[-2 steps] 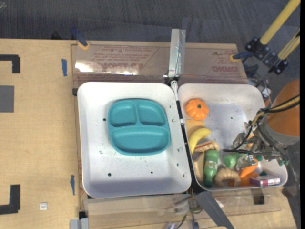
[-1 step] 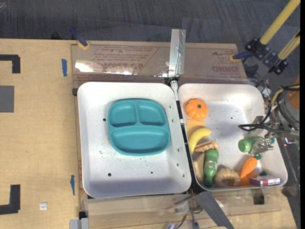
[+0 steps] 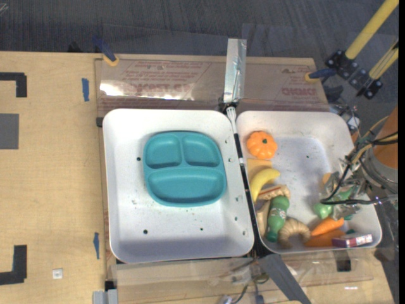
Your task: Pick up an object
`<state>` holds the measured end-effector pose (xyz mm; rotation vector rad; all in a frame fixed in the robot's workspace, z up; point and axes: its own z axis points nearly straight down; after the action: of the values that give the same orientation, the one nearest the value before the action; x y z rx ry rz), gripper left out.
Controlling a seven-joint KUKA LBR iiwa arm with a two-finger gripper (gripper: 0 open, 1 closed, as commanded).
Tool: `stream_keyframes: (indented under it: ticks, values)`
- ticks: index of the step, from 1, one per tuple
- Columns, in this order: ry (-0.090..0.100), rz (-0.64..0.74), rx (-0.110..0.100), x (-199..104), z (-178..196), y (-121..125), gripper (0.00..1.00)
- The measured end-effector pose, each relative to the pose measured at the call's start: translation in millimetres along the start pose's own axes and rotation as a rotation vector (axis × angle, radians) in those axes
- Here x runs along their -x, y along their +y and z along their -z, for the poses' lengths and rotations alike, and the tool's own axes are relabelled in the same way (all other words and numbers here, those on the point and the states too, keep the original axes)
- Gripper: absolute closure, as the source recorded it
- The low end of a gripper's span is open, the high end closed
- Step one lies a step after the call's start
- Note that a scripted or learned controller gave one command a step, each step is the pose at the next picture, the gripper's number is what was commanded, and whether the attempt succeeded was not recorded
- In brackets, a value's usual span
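The right bin [image 3: 304,141] holds several toy foods. An orange pumpkin [image 3: 261,144] lies near its back left. In front of the pumpkin, a yellow banana [image 3: 262,180] sits by the left wall. A green bottle [image 3: 276,211] and a tan bread piece [image 3: 293,230] lie at the front left. An orange carrot [image 3: 326,228] and a purple-and-white packet [image 3: 354,239] lie at the front right. My gripper [image 3: 340,185] hangs low over the bin's right side, among dark cables, just above a small green piece [image 3: 324,209] and the carrot.
The left bin [image 3: 126,233] holds a teal divided plate [image 3: 184,168]. The arm's grey body and orange band [image 3: 386,145] stand at the right edge. Yellow poles [image 3: 376,19] cross the top right corner. A metal strip [image 3: 235,68] stands behind the divider.
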<state>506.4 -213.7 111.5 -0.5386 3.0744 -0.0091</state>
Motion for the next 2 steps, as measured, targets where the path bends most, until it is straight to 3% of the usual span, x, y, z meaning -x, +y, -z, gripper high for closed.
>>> stream_keyframes:
  ticks: [1, 2]
  values:
    - [0.008, -0.114, 0.003, 26.4, 60.2, 12.1, 1.0]
    - [0.013, -0.029, 0.01, 115.4, 16.2, 13.9, 1.0]
